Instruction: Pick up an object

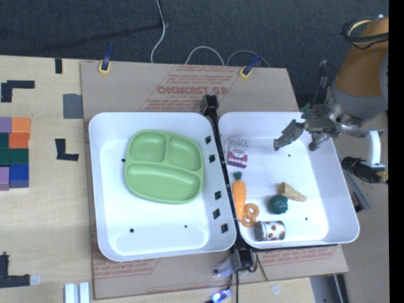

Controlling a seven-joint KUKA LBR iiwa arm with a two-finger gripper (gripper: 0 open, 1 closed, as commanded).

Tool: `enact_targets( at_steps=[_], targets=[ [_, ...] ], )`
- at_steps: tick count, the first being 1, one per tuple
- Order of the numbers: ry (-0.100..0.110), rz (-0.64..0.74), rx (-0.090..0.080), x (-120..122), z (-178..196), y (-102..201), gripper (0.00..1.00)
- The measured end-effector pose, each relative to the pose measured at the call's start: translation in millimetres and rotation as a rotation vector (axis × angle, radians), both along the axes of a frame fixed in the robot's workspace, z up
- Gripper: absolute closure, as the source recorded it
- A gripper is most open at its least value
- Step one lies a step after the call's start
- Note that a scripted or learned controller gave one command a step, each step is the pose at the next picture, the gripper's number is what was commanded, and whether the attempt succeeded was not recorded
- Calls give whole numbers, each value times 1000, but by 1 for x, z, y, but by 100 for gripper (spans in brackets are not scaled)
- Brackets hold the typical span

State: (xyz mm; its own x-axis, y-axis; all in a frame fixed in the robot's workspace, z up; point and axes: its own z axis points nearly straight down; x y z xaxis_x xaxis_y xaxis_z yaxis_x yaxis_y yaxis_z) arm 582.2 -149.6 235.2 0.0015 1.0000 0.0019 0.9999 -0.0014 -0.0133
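Several small toys lay in the right bin (328,188), likeliest the carrot (239,194), light, stiff and smooth, best pinched across its middle by the end effector (297,137), whose fingers stood apart and empty.

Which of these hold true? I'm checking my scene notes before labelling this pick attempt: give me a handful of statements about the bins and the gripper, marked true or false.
1. The green divided plate lies in the left bin. True.
2. The toy carrot lies on the green plate. False: it lies in the right bin, near the divider between the bins.
3. The gripper holds the small can. False: the gripper is open with nothing between its fingers, over the upper part of the right bin, and the can lies at that bin's lower edge.
4. The pretzel lies beside the carrot's lower end. True.
5. The dark green item lies in the left bin. False: it is in the right bin.
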Motion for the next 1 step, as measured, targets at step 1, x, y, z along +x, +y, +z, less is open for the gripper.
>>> enact_targets(
  at_steps=[1],
  targets=[
    [-12,3,-2,2,7,0,0]
  ],
)
